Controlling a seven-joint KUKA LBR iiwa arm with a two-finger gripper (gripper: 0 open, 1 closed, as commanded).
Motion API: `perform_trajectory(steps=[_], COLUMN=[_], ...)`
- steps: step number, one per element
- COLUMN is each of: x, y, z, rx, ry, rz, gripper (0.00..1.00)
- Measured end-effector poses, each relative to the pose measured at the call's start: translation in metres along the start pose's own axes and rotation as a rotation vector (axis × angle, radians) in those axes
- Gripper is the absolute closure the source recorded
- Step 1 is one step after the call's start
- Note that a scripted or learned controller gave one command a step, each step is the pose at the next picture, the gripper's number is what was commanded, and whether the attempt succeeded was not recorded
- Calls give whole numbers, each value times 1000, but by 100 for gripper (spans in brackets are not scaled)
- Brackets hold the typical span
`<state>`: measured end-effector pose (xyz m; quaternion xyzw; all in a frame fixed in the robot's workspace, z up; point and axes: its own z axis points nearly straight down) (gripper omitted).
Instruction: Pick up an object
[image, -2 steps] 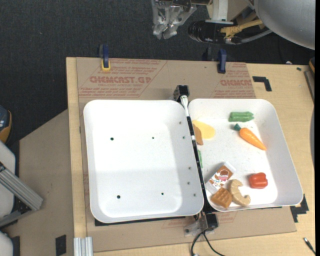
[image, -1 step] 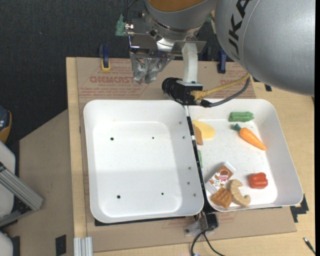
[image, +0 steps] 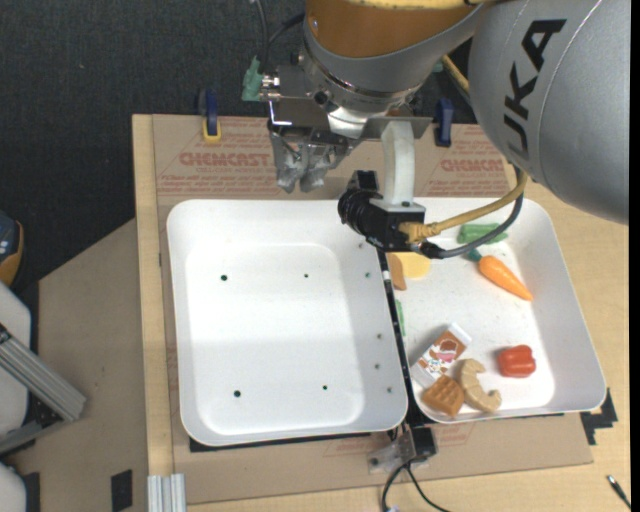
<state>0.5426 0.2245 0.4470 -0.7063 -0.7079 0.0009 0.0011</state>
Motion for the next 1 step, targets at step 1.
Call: perform_trajectory(steps=[1], x=[0], y=[-67], z=[86], rx=[9], ry=[-4], rz=[-1], gripper=[100])
